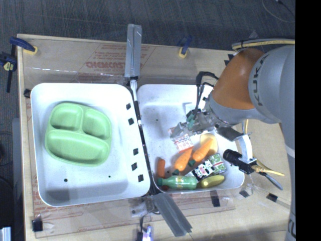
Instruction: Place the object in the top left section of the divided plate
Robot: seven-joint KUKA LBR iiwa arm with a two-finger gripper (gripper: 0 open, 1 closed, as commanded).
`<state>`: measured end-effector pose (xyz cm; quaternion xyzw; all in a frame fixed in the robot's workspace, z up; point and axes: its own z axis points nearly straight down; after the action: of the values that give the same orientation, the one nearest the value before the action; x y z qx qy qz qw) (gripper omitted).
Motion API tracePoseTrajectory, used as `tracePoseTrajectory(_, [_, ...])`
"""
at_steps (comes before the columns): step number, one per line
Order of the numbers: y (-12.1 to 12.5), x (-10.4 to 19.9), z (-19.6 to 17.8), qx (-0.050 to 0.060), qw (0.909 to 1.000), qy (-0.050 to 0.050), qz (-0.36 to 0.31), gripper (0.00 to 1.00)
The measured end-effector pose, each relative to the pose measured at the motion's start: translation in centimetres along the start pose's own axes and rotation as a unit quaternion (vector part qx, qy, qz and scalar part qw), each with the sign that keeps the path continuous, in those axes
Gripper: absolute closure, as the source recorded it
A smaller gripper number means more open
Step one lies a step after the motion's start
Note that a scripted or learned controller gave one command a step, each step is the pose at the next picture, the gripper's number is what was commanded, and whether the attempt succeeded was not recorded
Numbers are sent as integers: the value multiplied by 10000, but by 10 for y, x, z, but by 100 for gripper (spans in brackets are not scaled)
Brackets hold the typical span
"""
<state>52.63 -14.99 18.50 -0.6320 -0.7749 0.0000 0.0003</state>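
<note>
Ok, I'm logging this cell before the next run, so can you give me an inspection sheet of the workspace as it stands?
Surface: wooden bench bearing two shallow white bins, left bin and right bin, side by side.
Job's things: green divided plate lies in the left bin, its sections bare.
Clutter: a pile in the right bin's lower right: orange carrot, a second orange piece, green bottle, a printed packet, a small red item.
End effector: end effector is low over the pile's upper edge; its state is unclear.
Cables: black cable loops by the wrist.
Surroundings: blue clamps at the bench edges; dark carpet beyond.
</note>
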Motion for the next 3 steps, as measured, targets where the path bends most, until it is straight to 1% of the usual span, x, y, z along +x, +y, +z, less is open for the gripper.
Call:
tracePoseTrajectory(1, [61, 37, 22, 16, 9997, 9, -250, 100])
tracePoseTrajectory(2, [61, 36, 22, 13, 9997, 7, -249, 0])
tracePoseTrajectory(3, [61, 37, 12, 20, 9996, 12, -279, 100])
